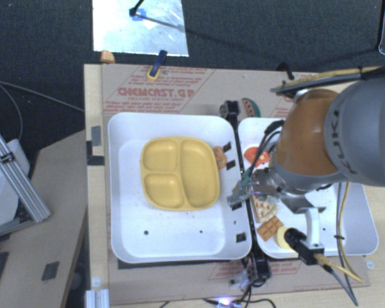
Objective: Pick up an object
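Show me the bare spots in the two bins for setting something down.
Left bin: a bare strip along its near edge below the yellow divided plate, and a narrower one left of it. Right bin: crowded with food pieces under the arm.

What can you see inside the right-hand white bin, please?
In the right bin: a waffle-like piece, a pale round item and something red. The arm covers most of the rest, so other contents are hidden.

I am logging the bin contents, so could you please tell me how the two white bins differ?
The left bin holds a yellow divided plate and sits in plain sight; the right bin holds small food-like pieces and is largely covered by the arm. Both are shallow, white and side by side.
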Tool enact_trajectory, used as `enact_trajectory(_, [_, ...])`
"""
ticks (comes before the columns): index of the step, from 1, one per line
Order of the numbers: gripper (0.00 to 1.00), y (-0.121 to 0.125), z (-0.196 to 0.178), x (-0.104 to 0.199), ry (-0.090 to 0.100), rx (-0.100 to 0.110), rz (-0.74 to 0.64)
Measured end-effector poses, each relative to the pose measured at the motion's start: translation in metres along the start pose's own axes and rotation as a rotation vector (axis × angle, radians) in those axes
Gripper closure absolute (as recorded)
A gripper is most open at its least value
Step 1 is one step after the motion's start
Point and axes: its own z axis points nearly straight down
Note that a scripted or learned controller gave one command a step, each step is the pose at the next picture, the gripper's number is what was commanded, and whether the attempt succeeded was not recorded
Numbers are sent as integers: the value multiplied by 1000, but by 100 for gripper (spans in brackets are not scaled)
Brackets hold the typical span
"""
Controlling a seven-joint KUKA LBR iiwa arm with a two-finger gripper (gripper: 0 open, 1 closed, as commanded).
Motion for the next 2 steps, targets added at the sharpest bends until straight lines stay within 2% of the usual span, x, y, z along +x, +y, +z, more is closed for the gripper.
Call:
enact_trajectory(1, [0, 3, -1, -47, -2, -5, 7])
enact_trajectory(2, [100, 4, -11, -45, -2, -9, 2])
